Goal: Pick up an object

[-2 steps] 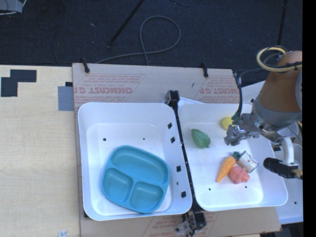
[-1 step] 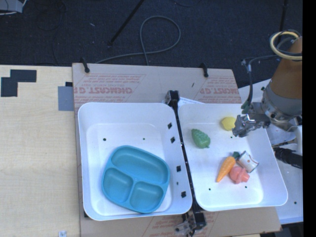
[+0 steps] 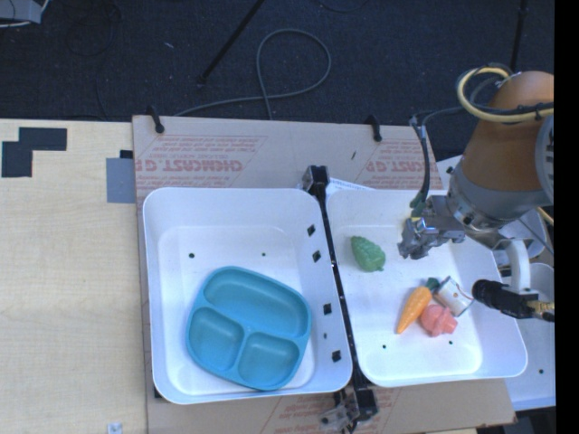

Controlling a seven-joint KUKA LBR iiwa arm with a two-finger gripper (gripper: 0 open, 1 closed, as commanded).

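In the right bin (image 3: pixel 389 369) lie a green lumpy toy (image 3: pixel 368 254), an orange carrot (image 3: pixel 413 307), a pink toy (image 3: pixel 439 320) and a small white and dark piece (image 3: pixel 451 295) beside it. My gripper (image 3: pixel 415 242) hangs over the right bin's upper right part, to the right of the green toy and above the carrot. I see nothing between its fingers.
The left bin (image 3: pixel 172 224) holds a blue divided plate (image 3: pixel 248 326). A black divider (image 3: pixel 327 278) runs between the bins. The arm's grey and orange body (image 3: pixel 507 161) covers the right bin's far right corner. Cables hang near the wrist.
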